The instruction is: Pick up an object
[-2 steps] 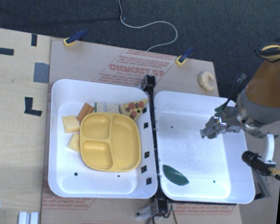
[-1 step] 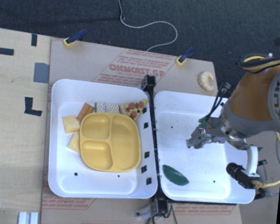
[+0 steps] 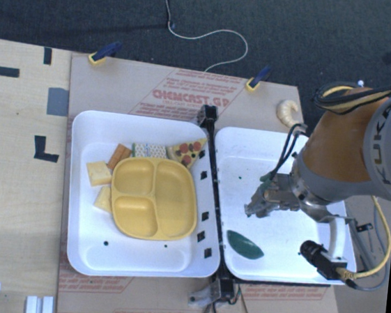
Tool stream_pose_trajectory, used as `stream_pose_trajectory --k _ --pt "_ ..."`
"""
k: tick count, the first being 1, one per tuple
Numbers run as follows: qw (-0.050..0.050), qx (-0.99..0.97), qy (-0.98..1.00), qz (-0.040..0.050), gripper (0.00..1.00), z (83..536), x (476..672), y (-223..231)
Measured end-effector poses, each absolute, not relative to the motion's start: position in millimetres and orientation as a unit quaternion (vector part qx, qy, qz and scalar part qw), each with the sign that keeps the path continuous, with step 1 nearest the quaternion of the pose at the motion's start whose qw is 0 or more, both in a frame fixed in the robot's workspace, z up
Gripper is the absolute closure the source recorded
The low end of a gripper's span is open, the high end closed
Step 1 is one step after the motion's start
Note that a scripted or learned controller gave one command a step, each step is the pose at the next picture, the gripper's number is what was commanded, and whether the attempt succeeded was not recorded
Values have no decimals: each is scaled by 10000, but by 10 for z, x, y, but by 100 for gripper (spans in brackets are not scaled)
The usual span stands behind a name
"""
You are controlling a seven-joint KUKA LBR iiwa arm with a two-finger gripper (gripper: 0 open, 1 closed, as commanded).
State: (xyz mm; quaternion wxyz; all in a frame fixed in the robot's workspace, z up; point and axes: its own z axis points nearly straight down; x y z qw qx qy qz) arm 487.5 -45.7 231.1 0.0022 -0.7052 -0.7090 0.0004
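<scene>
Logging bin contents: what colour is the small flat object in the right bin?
Dark green, lying near the right bin's front-left corner, seen in the camera view.

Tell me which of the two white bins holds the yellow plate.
The left bin; the yellow plate lies in it, while the right bin holds a green object.

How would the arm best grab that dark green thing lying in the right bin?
Probably from straight above, closing across the narrow width of the green piece. It looks flat and oval, lying on the right bin's floor near the front left corner, so only its thin edges offer a grip. The gripper hangs above and behind it; coming from the open right side avoids the bin wall.
</scene>
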Motion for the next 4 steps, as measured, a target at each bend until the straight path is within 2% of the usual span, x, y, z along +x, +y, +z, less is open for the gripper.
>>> stream_pose_trajectory --k 1,2,3,4 --pt "15 -7074 -7068 19 100 2149 4879 -631" --pt "9 -7060 -7082 5 100 2222 4878 -457" --pt "5 -7067 -7075 4 100 2340 4925 -573" --pt "18 -7068 -7074 18 100 2136 4887 -520"
